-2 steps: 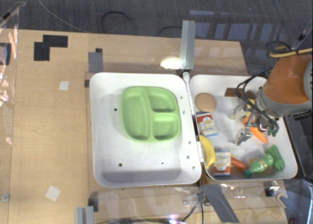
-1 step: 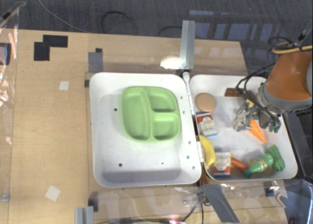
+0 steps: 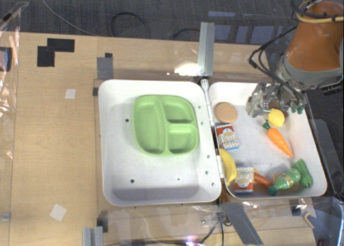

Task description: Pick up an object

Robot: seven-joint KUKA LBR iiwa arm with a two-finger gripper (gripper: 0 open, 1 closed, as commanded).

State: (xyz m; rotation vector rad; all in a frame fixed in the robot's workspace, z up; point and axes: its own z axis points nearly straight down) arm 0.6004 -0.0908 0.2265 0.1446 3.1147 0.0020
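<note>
Claw (image 3: 267,106) low in right bin (image 3: 317,180), just beside lemon (image 3: 276,117); can't tell its state, nothing lifted yet

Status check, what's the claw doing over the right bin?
Claw low in right white bin, grip state unclear. Small yellow lemon beside it, not seen held. Orange carrot lies just below.
</note>
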